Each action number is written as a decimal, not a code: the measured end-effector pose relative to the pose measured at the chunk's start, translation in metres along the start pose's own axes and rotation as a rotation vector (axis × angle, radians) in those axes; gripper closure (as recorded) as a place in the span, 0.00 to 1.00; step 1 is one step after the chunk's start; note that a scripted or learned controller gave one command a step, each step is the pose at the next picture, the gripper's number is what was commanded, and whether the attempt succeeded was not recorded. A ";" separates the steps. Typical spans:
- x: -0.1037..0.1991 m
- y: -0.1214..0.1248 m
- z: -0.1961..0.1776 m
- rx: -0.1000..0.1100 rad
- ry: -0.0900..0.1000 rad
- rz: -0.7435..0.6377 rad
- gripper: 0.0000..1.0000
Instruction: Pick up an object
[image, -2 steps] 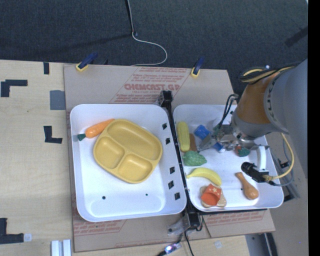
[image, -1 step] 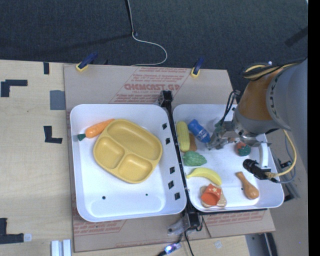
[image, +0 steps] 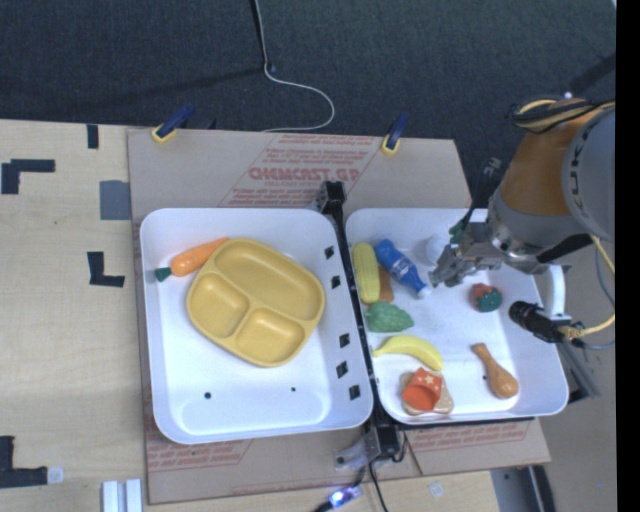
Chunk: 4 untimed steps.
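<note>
My gripper (image: 447, 272) hangs over the right bin (image: 455, 225), in its upper middle part, just right of a blue bottle (image: 399, 266). Nothing shows between its fingers. Left of the bottle lies a yellow corn cob (image: 365, 271), with a green leafy piece (image: 388, 318) below it. A banana (image: 410, 348) and a red and orange toy (image: 425, 390) lie near the bin's front. A small red and green fruit (image: 486, 297) sits to the right of the gripper. A tan wooden piece (image: 495, 370) lies at the front right.
The left bin (image: 165, 300) holds a yellow divided plate (image: 255, 300) and an orange carrot (image: 195, 257) at its upper left. A black divider (image: 345, 300) runs between the bins. The arm's orange band (image: 535, 165) and cables (image: 545, 322) stand over the right bin's right edge.
</note>
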<state>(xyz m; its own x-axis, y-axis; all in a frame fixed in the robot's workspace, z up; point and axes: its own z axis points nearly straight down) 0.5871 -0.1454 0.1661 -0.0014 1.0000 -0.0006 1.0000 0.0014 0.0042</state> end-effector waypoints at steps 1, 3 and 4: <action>0.000 0.001 -0.053 0.000 0.000 -0.001 1.00; 0.097 -0.037 -0.037 0.008 0.002 -0.003 1.00; 0.143 -0.065 -0.036 0.009 0.001 -0.003 1.00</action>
<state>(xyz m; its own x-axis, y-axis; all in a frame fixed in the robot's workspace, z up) 0.5217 -0.0028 0.2014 -0.0043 1.0000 0.0007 1.0000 0.0043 -0.0052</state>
